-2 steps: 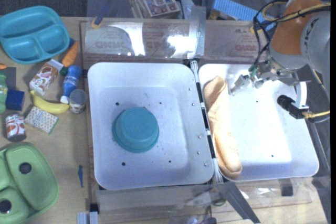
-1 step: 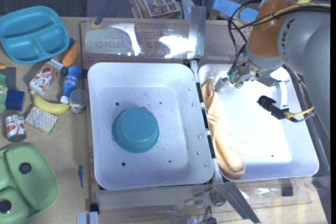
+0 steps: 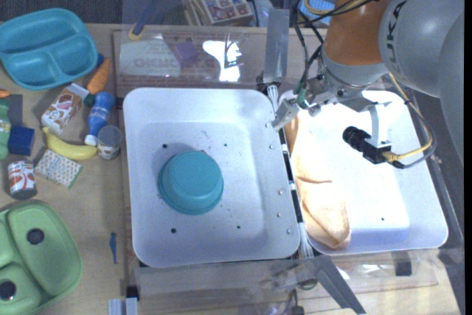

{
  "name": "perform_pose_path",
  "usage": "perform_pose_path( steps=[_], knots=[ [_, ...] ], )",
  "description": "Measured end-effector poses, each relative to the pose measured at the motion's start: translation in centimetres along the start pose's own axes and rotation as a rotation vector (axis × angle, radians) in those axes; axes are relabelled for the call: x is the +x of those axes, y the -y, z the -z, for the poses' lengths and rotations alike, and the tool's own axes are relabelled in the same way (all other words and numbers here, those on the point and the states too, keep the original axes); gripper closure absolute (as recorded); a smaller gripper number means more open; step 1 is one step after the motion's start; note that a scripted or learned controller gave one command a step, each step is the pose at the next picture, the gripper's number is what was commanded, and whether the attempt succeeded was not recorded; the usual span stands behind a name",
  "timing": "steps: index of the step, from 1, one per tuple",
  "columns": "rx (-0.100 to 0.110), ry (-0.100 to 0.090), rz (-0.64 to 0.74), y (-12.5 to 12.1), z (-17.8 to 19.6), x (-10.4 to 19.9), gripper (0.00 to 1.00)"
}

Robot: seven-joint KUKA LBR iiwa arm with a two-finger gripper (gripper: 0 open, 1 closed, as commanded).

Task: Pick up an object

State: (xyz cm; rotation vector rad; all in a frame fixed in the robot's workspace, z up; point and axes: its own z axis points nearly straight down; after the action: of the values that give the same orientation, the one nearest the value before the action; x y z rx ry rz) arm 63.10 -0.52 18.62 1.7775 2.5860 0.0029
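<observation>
With nothing seen in the claw [image 3: 291, 112], whose state cannot be told, at the right white bin's [image 3: 413, 232] far left corner, descent onto the tan cloth [image 3: 323, 206] along its left edge is called for.

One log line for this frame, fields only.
arm: over right bin | cloth: right bin, left side | bowl: left bin

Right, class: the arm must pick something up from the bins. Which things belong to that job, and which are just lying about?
Belongs to the job:
- blue bowl, left bin
- tan cloth, right bin
- gripper

Lying about on the bench:
- banana
- blue tray
- green tray
- small can
</observation>
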Motion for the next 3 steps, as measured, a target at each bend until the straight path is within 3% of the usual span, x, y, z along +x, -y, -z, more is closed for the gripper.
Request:
perform_pose_path(
  steps=[1, 3],
  knots=[
    [-0.001, 0.001, -0.083, -1.3, 0.0, -3.1, 0.0],
    [-0.001, 0.002, -0.033, -1.8, 0.0, -5.6, 0.0]
  ],
)
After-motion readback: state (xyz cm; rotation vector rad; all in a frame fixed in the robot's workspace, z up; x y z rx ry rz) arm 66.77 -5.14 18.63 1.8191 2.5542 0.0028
